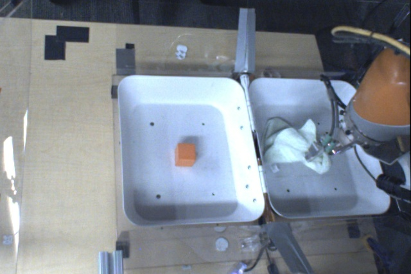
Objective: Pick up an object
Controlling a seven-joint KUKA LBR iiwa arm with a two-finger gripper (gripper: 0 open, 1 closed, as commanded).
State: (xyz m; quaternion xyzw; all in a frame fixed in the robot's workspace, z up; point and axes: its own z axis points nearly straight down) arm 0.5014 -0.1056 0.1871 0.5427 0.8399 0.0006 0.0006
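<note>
A small orange cube (185,154) sits in the shallow white plastic left bin (138,138). A crumpled white cloth (289,143) with a pale green tinge lies in the matching white right bin (289,196). The light wooden bench (64,157) carries black tape marks (64,40). The arm's band (384,90) is orange.

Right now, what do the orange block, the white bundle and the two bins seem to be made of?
Orange block: probably foam or painted wood; matte, with crisp cube edges.
White bundle: looks like soft cloth or thin plastic film; crumpled folds, slightly translucent.
Left bin and right bin: likely moulded plastic; smooth white walls, rounded corners.
</note>
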